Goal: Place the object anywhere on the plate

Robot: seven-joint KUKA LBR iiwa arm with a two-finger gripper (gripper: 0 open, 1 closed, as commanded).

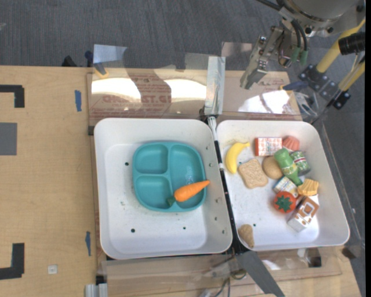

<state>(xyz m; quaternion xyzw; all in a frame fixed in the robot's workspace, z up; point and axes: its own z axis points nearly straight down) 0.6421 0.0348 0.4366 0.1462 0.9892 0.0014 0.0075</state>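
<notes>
Surface: tan board, runs under both bins, spreads well to the left of the hand. Left bin: white, shallow, below and left of the hand, well apart from it. Right bin: white, shallow, directly below the hand in the view, touching left bin along the middle rims. Arm: grey, enters at top right, w/ yellow parts just right of the hand. Plate: teal, divided into compartments, sits in left bin, down and left of the hand. Hand: raised at the top of the view above the far rim of right bin, over the cardboard back wall; fingers point down-left w/ a small gap between the tips, nothing between them. Carrot: orange w/ green top, lies tilted on the plate's lower right part, tip reaching toward the plate's right edge; far from the hand, below and left. Banana: yellow, in right bin near its left wall, closest item below the hand. Bread slice: tan, just below banana. Heap of small toy foods, right bin, below and right of the hand: red/white carton, green item, tomato, misc. packets touching one another. Small tan piece: at the near left corner of right bin, farthest from the hand in that bin.
</notes>
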